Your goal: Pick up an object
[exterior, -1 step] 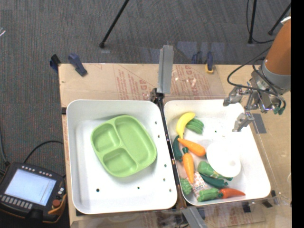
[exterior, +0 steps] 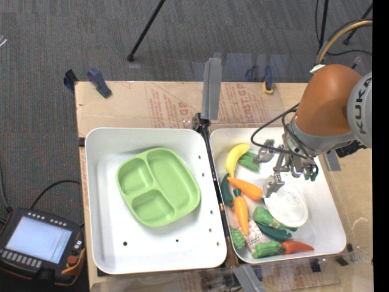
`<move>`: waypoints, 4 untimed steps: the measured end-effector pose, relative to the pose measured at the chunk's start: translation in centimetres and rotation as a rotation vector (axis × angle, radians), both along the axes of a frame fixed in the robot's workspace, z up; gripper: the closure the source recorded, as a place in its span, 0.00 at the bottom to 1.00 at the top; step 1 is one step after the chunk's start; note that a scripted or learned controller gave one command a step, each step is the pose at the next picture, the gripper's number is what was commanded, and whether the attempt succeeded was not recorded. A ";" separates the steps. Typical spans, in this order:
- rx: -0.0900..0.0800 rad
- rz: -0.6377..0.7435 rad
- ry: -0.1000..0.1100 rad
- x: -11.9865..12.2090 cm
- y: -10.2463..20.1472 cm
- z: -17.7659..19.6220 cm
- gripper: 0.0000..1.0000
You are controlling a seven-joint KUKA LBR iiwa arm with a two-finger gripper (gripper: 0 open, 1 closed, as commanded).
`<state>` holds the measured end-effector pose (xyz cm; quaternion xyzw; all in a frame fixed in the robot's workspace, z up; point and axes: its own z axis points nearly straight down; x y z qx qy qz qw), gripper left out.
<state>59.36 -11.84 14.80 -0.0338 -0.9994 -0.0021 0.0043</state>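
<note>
The arm's orange band [exterior: 328, 99] covers the right bin's [exterior: 331, 193] far corner and is cut off at the frame's right side. Beneath it, the gripper [exterior: 275, 186] hangs over that bin, above the near edge of a white bowl [exterior: 287, 207]. Whether its jaws are apart or together, I cannot tell; nothing visibly sits between them. Toy vegetables crowd the bin's left side: a banana [exterior: 236, 157], two carrots [exterior: 245, 188], green peppers [exterior: 270, 218], a red chilli [exterior: 296, 246]. A green divided plate [exterior: 158, 186] lies in the left bin [exterior: 103, 145].

Robotics lab — tripod [exterior: 148, 22], teach pendant [exterior: 41, 243].
</note>
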 end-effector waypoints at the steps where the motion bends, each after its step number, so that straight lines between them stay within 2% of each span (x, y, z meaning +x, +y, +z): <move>1: -0.002 0.064 -0.004 -4.1 3.0 -6.3 0.00; 2: -0.003 0.069 -0.009 -3.9 3.2 -5.2 1.00; 3: -0.003 0.070 -0.009 -3.9 3.2 -5.2 0.00; 4: -0.003 -0.048 -0.007 -9.6 2.7 -6.1 0.00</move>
